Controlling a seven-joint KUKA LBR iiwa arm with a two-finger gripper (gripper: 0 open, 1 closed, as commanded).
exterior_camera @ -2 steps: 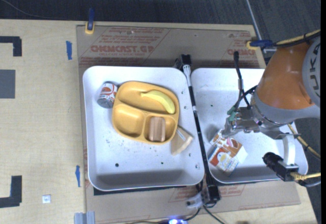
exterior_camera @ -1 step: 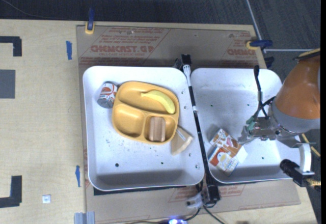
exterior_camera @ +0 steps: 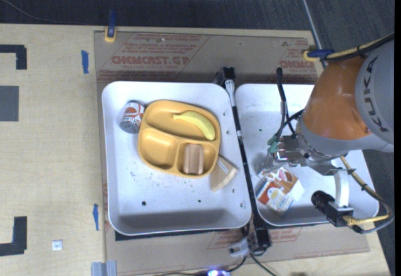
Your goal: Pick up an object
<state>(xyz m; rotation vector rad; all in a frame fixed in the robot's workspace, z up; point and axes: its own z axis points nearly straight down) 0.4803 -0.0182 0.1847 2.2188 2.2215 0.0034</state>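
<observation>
The hand (exterior_camera: 280, 154) hangs over the right bin (exterior_camera: 263, 102), low in its near half, and a small red-and-white packet (exterior_camera: 277, 189) lies just below it toward the near wall — the closest thing to pick. The packet lies flat, its long axis running at a slant from upper right to lower left. The arm's wrist (exterior_camera: 335, 111) covers much of what is above it, so I cannot tell whether the hand is spread or closed; nothing visible sits in it. To my eye the coming move is a short drop toward the near edge onto that packet.

The left bin (exterior_camera: 116, 162) holds more. A yellow divided plate (exterior_camera: 164, 143) rests in its far half, with a banana (exterior_camera: 197, 122) in the upper compartment and a brown block (exterior_camera: 192, 159) in the lower right one. A crushed can (exterior_camera: 131, 116) touches the plate's left rim, and a pale wedge (exterior_camera: 223, 174) lies at its lower right edge. All of these are well apart from the hand, across the divide between the bins.
</observation>
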